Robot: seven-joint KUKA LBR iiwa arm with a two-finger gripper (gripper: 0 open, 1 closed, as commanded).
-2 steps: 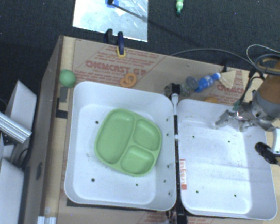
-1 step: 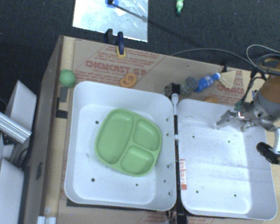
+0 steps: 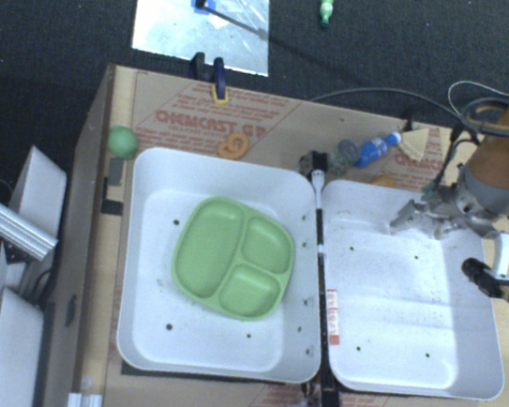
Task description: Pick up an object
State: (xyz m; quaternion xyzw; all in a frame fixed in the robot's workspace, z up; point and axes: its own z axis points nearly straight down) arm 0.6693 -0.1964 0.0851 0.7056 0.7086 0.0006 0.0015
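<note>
My claw sits over the far edge of the right bin. Its metal fingers blur together against the white floor, so I cannot tell how wide they stand, and I see nothing between them. The one object lying in a bin is the green divided tray, flat in the middle of the left bin. It lies well to the left of my claw and somewhat nearer, across the divider between the bins. Its long axis runs roughly far-left to near-right. In my judgement, the coming move must cross that divider. My wrist hides part of the right bin's far-right corner.
</note>
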